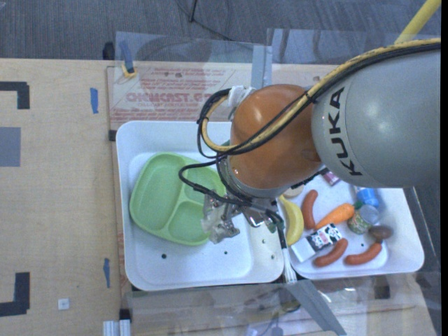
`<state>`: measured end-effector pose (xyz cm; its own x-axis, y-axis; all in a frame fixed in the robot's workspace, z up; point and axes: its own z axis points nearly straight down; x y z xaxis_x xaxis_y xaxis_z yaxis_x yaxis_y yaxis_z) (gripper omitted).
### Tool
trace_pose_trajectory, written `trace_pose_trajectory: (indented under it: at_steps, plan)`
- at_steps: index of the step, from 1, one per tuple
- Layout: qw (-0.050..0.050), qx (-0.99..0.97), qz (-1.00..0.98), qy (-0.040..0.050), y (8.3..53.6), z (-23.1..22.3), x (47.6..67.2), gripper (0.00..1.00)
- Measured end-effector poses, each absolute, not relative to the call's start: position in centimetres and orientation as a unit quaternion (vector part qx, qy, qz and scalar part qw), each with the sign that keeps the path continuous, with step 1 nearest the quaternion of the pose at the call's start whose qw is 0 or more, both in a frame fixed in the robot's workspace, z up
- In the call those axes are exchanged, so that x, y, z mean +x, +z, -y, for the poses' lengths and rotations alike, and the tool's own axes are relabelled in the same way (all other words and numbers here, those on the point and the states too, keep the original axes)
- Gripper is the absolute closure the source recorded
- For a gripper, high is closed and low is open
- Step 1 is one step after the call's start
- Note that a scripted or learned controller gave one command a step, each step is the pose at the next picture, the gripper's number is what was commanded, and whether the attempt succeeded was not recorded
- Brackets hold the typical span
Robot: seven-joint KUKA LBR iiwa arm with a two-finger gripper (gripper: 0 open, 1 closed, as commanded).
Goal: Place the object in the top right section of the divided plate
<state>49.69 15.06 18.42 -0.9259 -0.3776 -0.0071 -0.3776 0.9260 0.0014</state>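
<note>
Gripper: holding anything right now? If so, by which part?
Cannot tell. The gripper hangs at the right edge of the green divided plate, under the arm's orange band; the view is too blurred there to make out any object.

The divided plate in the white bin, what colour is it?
Light green. The divided plate shows best in the camera view, lying in the left bin.

Two bins (143, 271) — three sausages (330, 253)

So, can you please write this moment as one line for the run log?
end effector: above lower right edge of green divided plate, left bin | grasp: cannot tell | food items in right bin
</note>
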Motion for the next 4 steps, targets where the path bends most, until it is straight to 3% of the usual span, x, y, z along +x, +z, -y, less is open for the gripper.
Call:
trace_pose_trajectory:
  at_steps: [1, 2, 3, 4]
  plan:
    - [0.004, -0.467, -0.884, 0.0011, 21.2, -16.3, 54.0, 1.0]
    - [0.004, -0.467, -0.884, 0.001, 21.1, -16.3, 54.0, 0.0]
    - [0.008, -0.56, -0.829, -0.0014, 9.0, -11.0, 48.3, 0.0]
    - [0.003, -0.619, -0.785, 0.001, 14.7, -14.2, 51.8, 0.0]
